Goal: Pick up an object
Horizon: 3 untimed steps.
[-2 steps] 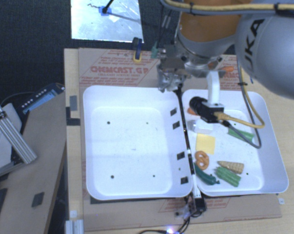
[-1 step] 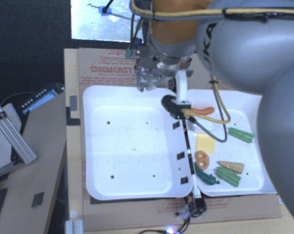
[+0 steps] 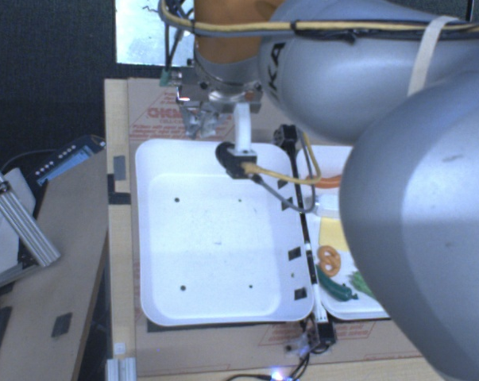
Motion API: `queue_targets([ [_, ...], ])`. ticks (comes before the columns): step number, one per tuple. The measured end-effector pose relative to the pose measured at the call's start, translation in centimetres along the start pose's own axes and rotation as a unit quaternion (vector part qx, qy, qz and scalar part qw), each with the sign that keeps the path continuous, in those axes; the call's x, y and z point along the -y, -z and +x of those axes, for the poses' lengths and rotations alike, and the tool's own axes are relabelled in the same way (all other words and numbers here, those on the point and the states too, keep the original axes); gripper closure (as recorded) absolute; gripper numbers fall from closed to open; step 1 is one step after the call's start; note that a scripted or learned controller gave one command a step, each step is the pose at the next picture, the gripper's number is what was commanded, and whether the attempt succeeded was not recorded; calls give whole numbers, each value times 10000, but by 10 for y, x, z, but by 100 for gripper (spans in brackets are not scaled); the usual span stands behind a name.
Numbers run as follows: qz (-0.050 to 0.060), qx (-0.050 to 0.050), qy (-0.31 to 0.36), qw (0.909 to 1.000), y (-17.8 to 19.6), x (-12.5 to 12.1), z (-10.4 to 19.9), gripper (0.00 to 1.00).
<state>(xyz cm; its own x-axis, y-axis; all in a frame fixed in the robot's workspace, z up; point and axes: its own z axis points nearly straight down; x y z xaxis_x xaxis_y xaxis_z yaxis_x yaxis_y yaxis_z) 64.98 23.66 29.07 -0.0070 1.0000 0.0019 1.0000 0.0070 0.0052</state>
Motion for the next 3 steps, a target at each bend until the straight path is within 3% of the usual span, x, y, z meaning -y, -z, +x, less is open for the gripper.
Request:
queue_targets([
  [1,-31,-9,-1,10000,103,-20,-2,100],
  [2,15,5,-2,10000,99,-19,-2,100],
  [3,-64,-24,2,10000,256,3,-2,100],
])
